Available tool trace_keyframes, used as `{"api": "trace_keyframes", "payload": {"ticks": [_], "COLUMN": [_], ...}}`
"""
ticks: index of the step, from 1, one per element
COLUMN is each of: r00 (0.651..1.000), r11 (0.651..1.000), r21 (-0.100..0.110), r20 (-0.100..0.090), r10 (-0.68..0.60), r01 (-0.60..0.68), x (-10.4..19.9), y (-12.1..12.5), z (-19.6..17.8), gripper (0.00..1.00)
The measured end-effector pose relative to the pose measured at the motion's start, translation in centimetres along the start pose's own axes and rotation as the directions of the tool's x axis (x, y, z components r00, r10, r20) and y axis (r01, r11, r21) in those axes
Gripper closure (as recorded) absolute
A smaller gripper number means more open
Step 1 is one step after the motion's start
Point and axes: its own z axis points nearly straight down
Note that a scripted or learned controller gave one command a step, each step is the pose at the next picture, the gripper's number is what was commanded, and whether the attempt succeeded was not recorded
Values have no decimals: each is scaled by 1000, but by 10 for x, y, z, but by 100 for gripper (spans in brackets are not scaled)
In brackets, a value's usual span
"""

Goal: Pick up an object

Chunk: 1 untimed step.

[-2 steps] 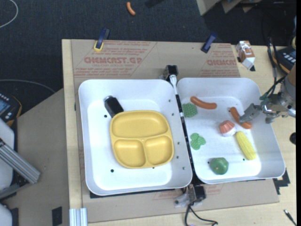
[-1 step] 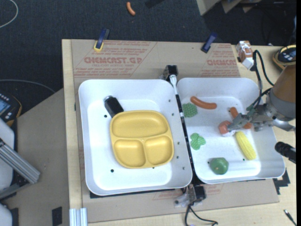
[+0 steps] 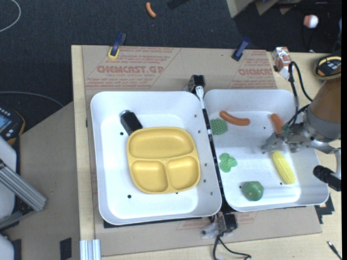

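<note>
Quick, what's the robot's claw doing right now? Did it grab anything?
Gripper: low in the right bin, just above the corn. Open or shut cannot be told, and nothing shows between its tips.

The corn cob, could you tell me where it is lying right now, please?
The corn cob lies in the right-hand bin near its right edge, just below the gripper and to the right of the green pepper.
</note>
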Motion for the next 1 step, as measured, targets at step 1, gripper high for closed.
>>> {"api": "trace_keyframes", "payload": {"ticks": [1], "r00": [1000], "r11": [1000], "r21": [-1], "r20": [1], "r10": [1], "r01": [-1], "x": [0], "y": [0], "z": [-9], "gripper": [100]}}
